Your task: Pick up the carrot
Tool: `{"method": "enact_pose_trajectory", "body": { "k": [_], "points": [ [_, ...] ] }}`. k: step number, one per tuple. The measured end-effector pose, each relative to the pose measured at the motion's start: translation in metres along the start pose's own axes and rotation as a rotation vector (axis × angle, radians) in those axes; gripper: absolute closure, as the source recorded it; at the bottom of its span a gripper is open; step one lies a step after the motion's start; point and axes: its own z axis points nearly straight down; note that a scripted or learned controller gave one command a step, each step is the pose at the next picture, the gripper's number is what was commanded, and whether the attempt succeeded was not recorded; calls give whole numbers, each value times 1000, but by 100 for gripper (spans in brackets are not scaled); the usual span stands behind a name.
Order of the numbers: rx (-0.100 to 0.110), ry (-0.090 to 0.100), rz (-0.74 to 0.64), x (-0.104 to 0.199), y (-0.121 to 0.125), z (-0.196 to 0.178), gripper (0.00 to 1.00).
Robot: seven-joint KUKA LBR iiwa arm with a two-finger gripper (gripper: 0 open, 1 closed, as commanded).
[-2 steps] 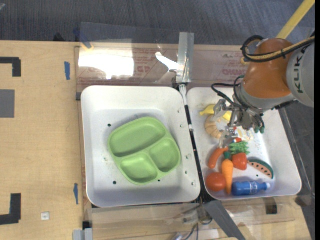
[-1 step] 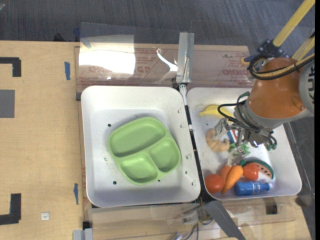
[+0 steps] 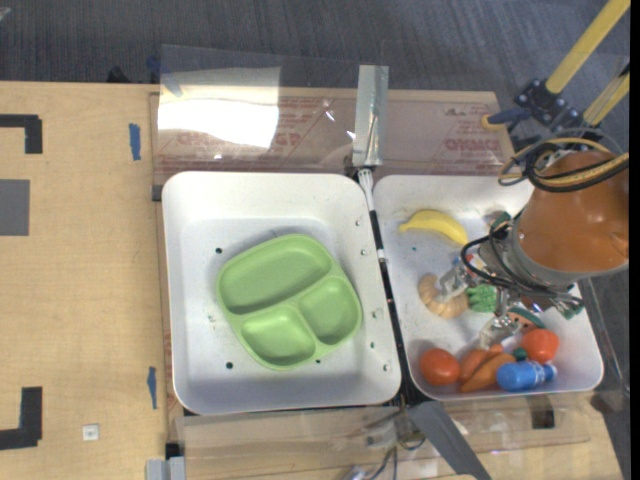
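Camera view shows the end effector (image 3: 503, 320) poised just above the carrot (image 3: 485, 368), approach step; I cannot tell its opening. Next: descend accurately among crowded neighbours.

Carrot (image 3: 487, 366) lies in right bin (image 3: 590, 368), seemingly touching tomato (image 3: 438, 366) leftward.

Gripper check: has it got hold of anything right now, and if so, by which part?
Cannot be told. The gripper is low in the right bin, just above the carrot, but the wrist hides any contact.
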Motion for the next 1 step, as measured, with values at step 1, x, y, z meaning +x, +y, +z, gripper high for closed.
{"method": "enact_pose_trajectory", "body": {
  "k": [1],
  "points": [
    [-31,43,105,-17,28,-82,0]
  ]
}}
